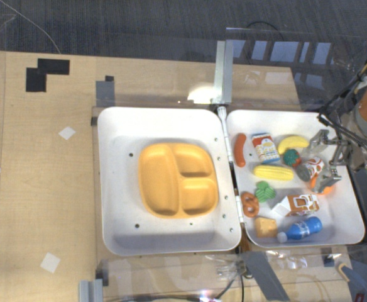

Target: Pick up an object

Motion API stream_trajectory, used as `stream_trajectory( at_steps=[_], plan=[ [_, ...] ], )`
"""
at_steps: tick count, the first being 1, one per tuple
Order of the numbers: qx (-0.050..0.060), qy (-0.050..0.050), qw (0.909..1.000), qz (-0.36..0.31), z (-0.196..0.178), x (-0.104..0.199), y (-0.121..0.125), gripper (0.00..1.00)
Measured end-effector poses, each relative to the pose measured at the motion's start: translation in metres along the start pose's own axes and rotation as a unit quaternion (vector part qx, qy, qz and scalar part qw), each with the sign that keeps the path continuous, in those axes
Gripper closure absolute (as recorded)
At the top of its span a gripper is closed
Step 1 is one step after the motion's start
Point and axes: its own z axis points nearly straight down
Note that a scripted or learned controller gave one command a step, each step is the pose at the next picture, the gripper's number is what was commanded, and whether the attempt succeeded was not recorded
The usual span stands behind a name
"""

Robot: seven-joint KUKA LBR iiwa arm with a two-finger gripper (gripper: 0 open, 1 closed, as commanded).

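The right bin (pixel 353 228) holds several toy foods: a red sausage (pixel 239 150), a small carton (pixel 265 148), a yellow banana (pixel 293 143), a corn cob (pixel 273 172), green broccoli (pixel 265 190), a pretzel (pixel 249 203), a white and orange box (pixel 303 203), a blue bottle (pixel 301 228) and a tan cube (pixel 265 226). My gripper (pixel 328 154) hangs over the bin's right side, open, its fingers spread. Just left of them lies a grey and red can (pixel 309 168). An orange carrot (pixel 327 183) lies just below. Nothing sits between the fingers.
The left bin (pixel 117 231) holds a yellow divided plate (pixel 177 178). A metal post (pixel 224 71) rises behind the seam between the bins. Dark cables (pixel 344 96) trail along the arm at the right. Black markers (pixel 45 73) lie on the wooden bench at the far left.
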Motion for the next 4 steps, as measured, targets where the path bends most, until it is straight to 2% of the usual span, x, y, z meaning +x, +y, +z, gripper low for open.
stream_trajectory(
  at_steps=[1, 2, 3, 4],
  plan=[
    [-0.001, -0.001, 0.9992, 0.04, -0.003, -0.013, 0.049, 0.0],
    [-0.001, -0.005, 0.9806, 0.196, 0.098, -0.067, 0.063, 0.0],
    [-0.002, 0.0, 0.9208, 0.39, 0.104, -0.113, 0.052, 0.0],
    [-0.002, -0.001, 0.8677, 0.497, 0.105, -0.118, 0.052, 0.0]
  ],
)
